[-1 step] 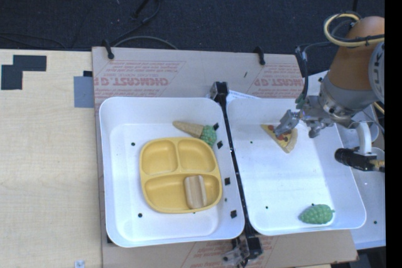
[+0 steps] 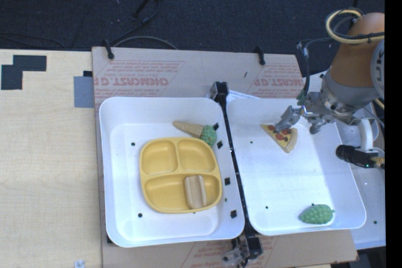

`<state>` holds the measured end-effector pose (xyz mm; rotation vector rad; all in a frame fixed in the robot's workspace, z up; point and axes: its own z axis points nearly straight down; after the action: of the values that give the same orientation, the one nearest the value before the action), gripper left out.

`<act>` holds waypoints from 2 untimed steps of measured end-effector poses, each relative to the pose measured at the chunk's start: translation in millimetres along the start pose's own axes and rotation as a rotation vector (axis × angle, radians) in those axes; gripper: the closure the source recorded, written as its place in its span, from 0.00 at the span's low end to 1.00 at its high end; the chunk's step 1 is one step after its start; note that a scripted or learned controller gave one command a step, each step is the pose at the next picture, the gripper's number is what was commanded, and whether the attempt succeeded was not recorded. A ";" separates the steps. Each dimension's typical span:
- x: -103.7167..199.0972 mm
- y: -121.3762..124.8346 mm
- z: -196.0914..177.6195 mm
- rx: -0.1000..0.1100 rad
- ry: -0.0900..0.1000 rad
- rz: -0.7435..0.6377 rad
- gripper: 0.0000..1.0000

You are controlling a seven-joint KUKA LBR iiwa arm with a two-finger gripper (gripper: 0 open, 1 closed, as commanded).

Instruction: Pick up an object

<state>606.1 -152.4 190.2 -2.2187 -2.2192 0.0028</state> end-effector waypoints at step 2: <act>-6.3 -5.6 101.6 0.004 0.001 0.001 0.00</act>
<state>600.1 -158.6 88.6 -2.2169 -2.2158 0.0066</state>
